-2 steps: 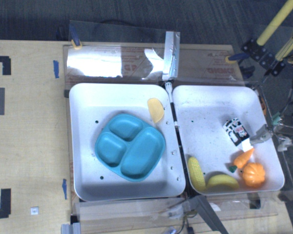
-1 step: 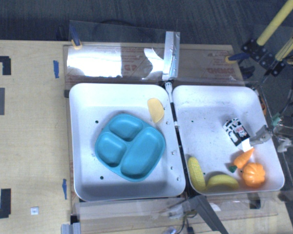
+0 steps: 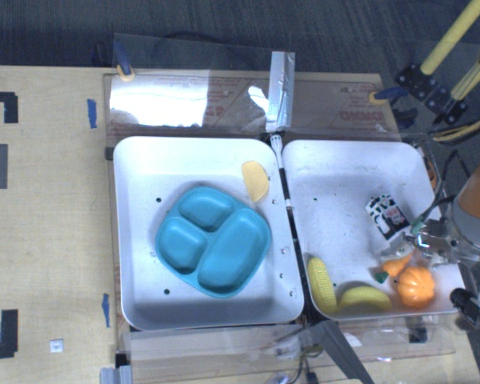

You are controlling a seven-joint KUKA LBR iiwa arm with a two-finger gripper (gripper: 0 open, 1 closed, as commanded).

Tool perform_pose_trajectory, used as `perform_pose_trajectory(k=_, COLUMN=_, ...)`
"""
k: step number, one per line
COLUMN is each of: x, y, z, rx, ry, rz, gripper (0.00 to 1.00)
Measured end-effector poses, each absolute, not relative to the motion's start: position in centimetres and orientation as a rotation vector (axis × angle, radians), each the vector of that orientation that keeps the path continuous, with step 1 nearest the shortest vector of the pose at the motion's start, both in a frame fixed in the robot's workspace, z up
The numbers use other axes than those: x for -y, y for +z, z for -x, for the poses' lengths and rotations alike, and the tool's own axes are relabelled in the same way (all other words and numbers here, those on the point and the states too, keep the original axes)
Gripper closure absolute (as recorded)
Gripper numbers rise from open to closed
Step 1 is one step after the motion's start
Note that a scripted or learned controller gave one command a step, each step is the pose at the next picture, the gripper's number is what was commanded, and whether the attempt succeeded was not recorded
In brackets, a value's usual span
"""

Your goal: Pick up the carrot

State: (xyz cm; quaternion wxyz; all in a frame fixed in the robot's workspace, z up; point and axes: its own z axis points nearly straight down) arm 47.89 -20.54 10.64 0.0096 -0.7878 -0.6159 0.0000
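Carrot point(image 3: 397, 266): a small orange piece with a green tip is seen in the right bin point(image 3: 336, 182), near that bin's front right corner, partly hidden by the gripper and by the fruit beside it.
Carrot axis: the long axis appears to run from the green tip at lower left up toward the right; so little of it shows that this is offered as a judgement.
Gripper point(image 3: 422, 240): it is seen at the right edge of the right bin, just above and to the right of the carrot; whether it is spread or pressed together cannot be told.
Key relation: the carrot is judged to lie just below and slightly left of the gripper, close enough that contact cannot be ruled in or out; nothing is seen pinched.
Next move: a short descent toward the lower left, across the carrot's axis, is judged to be called for.
Crowding: the carrot is flanked by an orange fruit point(image 3: 416, 286), touching or almost so, with a banana point(image 3: 363, 297) just to the left, so a wrong grab is a risk.
Count, right bin: one carrot, one orange fruit, one banana, one corn cob point(image 3: 321, 285), one black-and-white packet point(image 3: 386, 214).
Count, left bin point(image 3: 136, 214): one blue divided tray point(image 3: 215, 239), one pale yellow piece point(image 3: 256, 181).
Arms: one.
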Motion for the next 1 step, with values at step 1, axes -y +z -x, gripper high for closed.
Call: perform_pose_trajectory(k=1, x=19.85, y=9.00, z=-48.43, rx=1.833, ry=-0.019, rz=2.536, gripper=0.00)
